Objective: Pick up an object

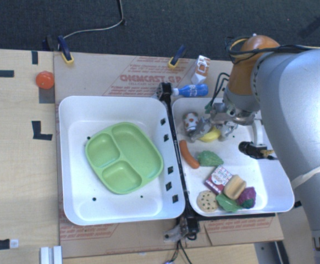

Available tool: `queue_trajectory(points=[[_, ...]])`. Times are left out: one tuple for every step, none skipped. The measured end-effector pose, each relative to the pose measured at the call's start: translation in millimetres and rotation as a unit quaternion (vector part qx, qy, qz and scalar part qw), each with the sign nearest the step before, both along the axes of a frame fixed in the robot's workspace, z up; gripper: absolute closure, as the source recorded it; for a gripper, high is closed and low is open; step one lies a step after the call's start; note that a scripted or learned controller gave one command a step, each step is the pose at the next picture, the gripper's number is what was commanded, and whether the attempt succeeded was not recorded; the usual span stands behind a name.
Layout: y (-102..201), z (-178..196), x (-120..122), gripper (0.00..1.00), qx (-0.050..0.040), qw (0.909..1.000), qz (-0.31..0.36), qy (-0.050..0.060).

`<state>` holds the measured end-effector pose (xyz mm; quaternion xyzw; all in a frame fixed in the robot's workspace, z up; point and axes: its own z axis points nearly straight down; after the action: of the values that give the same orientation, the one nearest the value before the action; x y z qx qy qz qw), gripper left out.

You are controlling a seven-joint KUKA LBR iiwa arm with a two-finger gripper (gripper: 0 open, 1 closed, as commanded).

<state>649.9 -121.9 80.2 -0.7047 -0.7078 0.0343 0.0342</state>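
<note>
Toys lie all over the right bin [271,175], and the grey arm [283,92] comes in from the right and bends down into the back part of that bin. The gripper [212,126] is low, right over a yellow banana toy [210,137]. It may touch the banana or be just above it; I cannot tell which. I also cannot tell how wide the gripper is open, or if it has hold of anything, because that spot is too small and dark to see. Just to the left of the gripper is a small round tin [190,121]. In front of the banana lie an orange carrot [189,154], close to the bin's left wall, and a green leafy toy [210,158] beside it. Nearer the front are a red and white box [220,177], a tan bun [235,187] touching it, a round cookie [207,201], a green toy [227,203] and a purple toy [248,196], all close together. The left bin [72,120] holds a green plate [124,157] with three parts. Behind the right bin, on the brown cardboard [132,81], a blue bottle [194,91] lies on its side near a small white and orange carton [202,67]. An orange ball [45,80] sits far off to the left on the wooden bench [11,147].
</note>
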Motion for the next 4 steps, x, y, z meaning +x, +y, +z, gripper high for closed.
queue_trajectory(points=[[-23.0, -2.8, 1.3, 0.0, 0.009, 0.9999, 0.005, 0.0], [-23.4, 6.9, 1.2, 1.0, 0.007, 1.0, 0.006, 0.0], [17.8, 7.4, -14.5, 1.0, -0.0069, 0.9986, -0.004, -0.052], [7.7, 8.5, -15.7, 0.0, -0.0149, 0.9985, -0.007, -0.053]])
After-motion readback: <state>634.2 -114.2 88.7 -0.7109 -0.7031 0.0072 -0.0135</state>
